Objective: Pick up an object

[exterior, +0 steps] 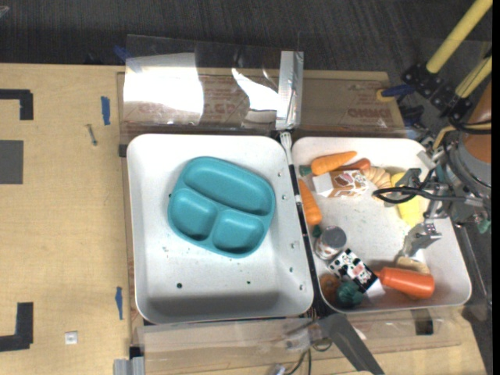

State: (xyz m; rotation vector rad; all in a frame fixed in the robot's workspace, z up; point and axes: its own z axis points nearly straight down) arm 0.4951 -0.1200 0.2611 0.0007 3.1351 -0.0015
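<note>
The right white bin (pixel 461 287) holds the loose objects. An orange carrot (pixel 334 162) lies at its back, and a second carrot (pixel 309 201) lies along its left wall. A brown and white packet (pixel 351 180) and a yellow piece (pixel 410 203) sit in the middle back. A grey round can (pixel 333 239), a black and white patterned box (pixel 351 268), a green lump (pixel 349 293) and an orange-red cylinder (pixel 406 282) crowd the front. My gripper (pixel 419 241) hangs over the bin's right side, just behind the orange-red cylinder, with nothing seen in it.
The left white bin (pixel 148 209) holds a teal divided plate (pixel 223 205). A black cable loop (pixel 398 190) hangs off the wrist over the right bin. Clear plastic sheeting (pixel 234 92) stands behind both bins. Yellow poles (pixel 461 26) rise at the back right.
</note>
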